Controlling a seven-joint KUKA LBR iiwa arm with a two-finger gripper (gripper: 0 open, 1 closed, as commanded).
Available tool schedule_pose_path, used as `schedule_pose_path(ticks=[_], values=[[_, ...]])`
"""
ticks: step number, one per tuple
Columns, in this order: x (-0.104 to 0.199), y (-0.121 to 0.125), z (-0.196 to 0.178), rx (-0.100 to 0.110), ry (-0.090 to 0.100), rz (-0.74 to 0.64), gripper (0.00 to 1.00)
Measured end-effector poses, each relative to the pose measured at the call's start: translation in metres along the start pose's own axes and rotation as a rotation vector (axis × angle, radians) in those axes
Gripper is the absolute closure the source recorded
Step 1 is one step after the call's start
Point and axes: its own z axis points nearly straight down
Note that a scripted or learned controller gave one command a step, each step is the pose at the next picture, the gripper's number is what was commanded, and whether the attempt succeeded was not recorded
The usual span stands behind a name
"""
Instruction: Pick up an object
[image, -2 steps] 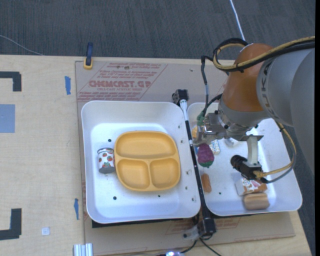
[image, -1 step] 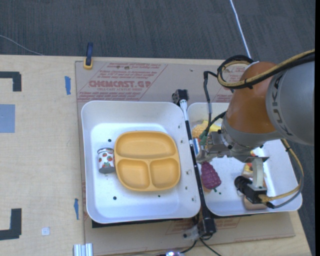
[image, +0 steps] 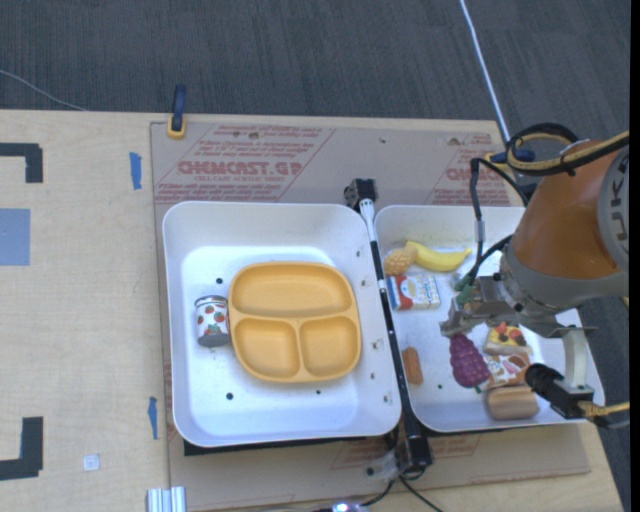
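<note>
- The gripper (image: 468, 318) hangs low in the right bin (image: 432, 402); whether it is open or closed, I cannot tell.
- Purple grapes (image: 466, 361) lie just below it, beside a hot dog (image: 512, 403).
- A yellow divided plate (image: 294, 321) sits in the left bin (image: 190, 240).

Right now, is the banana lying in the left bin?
No, the banana lies in the right bin, near its far edge.

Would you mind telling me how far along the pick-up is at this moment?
Done: the arm has reached into the right bin, and the tool sits low among the toys, just above the purple grapes. In hand: nothing visibly lifted; I cannot tell whether anything is gripped. Left: closing on an item and raising it. The banana and the yellow tray in the left bin lie untouched.
</note>
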Motion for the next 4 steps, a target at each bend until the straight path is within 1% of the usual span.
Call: schedule_pose_path(ticks=[1, 2, 3, 4], values=[[0.0, 0.0, 0.0, 0.0, 0.001, 0.0, 0.0], [-0.046, 0.071, 0.069, -0.002, -0.002, 0.0, 0.0], [-0.05, 0.044, 0.101, -0.002, 0.0, -0.001, 0.0], [-0.05, 0.013, 0.105, -0.021, -0.006, -0.001, 0.0]])
